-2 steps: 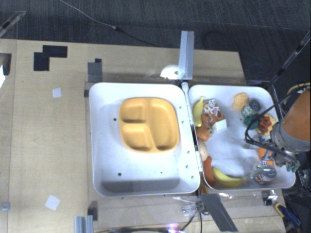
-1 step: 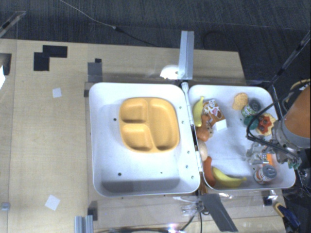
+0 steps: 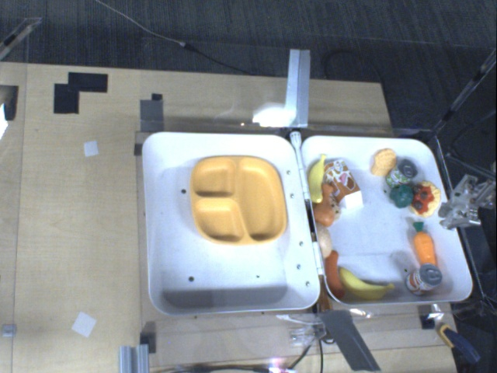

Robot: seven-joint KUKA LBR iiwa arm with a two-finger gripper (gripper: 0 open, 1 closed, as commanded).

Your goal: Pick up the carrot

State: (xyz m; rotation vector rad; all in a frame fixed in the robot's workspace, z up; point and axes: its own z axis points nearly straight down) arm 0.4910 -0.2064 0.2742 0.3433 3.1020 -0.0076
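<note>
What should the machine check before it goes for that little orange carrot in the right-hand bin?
1. Small orange carrot with green top in view, lying in the shallow white right bin: ok.
2. Top of carrot uncovered: ok.
3. Room around it: not ok; a small can with a grey lid sits just below it, and a red and green toy just above.
4. Metal two-finger gripper over the carrot: not ok; it sits at the bin's right rim, above and to the right of the carrot.
5. Fingers ready: cannot tell.
</note>
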